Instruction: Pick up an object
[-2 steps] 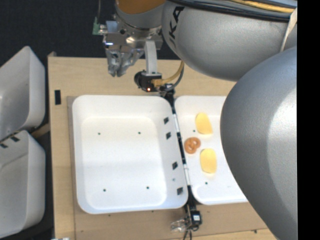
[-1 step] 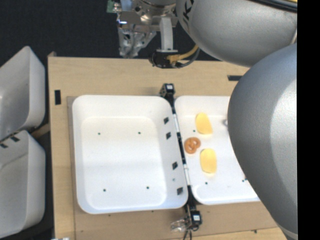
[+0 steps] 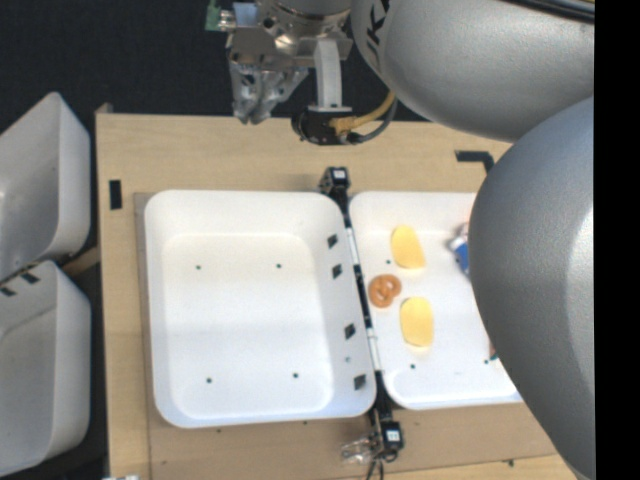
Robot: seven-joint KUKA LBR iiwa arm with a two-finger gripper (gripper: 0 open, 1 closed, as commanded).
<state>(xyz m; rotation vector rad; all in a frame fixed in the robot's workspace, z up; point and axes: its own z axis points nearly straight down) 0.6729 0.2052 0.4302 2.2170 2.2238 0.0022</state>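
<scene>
Arm: the grey arm (image 3: 480,48) sweeps in from the right, its wrist up beyond the far edge of the left bin (image 3: 160,268).
Tool: the tool (image 3: 255,98) hangs above the bench (image 3: 120,148), past the bins; can't tell how far it's open, and there's nothing seen in it.
Objects: right of the left bin, in the right bin (image 3: 440,393): one yellow piece (image 3: 407,247), a brown ring (image 3: 384,289), another yellow piece (image 3: 417,322), and a blue item (image 3: 462,253) partly hidden by the arm.

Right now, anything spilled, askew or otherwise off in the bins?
Nothing stands out. Two yellow pieces and an orange ring lie flat in the right bin; a blue item sits partly hidden behind the arm.
</scene>
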